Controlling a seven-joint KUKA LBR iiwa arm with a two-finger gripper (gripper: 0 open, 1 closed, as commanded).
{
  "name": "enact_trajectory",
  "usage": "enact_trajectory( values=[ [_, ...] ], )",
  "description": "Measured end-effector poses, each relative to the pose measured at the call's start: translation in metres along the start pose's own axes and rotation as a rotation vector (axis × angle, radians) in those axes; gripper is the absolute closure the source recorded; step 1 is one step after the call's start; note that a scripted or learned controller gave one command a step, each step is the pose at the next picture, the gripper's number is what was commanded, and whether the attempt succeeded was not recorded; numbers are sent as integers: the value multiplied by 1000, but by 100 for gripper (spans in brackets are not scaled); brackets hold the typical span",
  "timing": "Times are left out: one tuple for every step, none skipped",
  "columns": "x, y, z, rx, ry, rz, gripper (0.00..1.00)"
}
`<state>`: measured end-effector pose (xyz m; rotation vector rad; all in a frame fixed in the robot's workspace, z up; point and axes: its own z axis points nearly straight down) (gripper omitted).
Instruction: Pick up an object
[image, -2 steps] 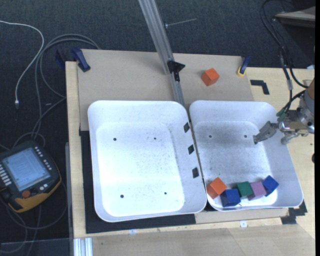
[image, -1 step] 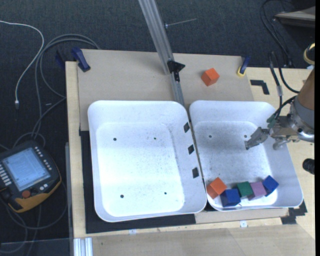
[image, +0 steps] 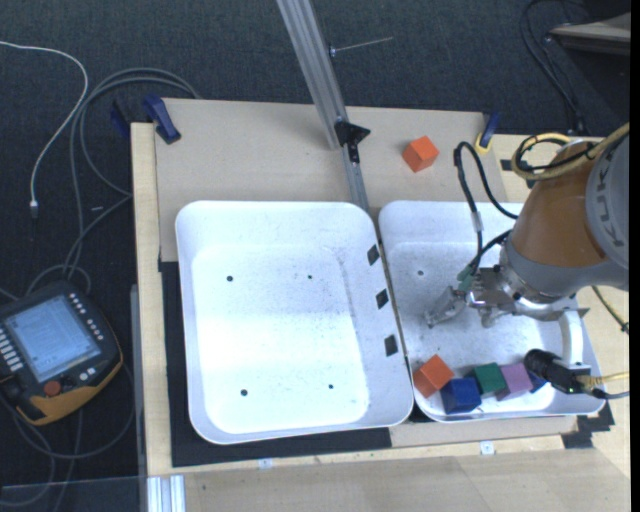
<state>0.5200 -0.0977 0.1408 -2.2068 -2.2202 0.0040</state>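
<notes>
Four cubes are sitting in a row along the near wall of the right bin (image: 425, 245). An orange cube (image: 433, 373) is lying at the left end, closest to where the two bins meet. A blue cube (image: 461, 395) is sitting just beside it and slightly nearer the rim. A green cube (image: 489, 379) and a purple cube (image: 516, 378) are following to the right, each touching or almost touching its neighbour.

Just beyond them, over the middle of the same bin, the gripper (image: 460, 312) is hanging from the grey arm with its orange band, which is reaching in from the right. Its two metal fingers are standing spread apart with nothing between them, and the white bin floor is showing in the gap. The gripper is hovering apart from the row, with the orange cube lying nearest to it.

To the left, the left bin (image: 270, 330) is lying side by side with the right one. A teach pendant (image: 50, 345) is resting on the dark floor off the bench's left side.

Farther back, on the bare bench (image: 250, 140) behind the right bin, a second orange cube (image: 421, 153) is sitting alone, well apart from the gripper. An aluminium post (image: 320, 70) is rising at a slant beyond the gap between the bins, and a blue clamp (image: 160, 118) is gripping the far left corner
</notes>
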Motion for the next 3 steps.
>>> enact_trajectory(
  values=[
    [-4, 2, -16, -13, -5, 5, 100],
    [-70, 34, -153, -21, -11, 7, 100],
    [-19, -29, -153, -6, -2, 2, 100]
  ],
)
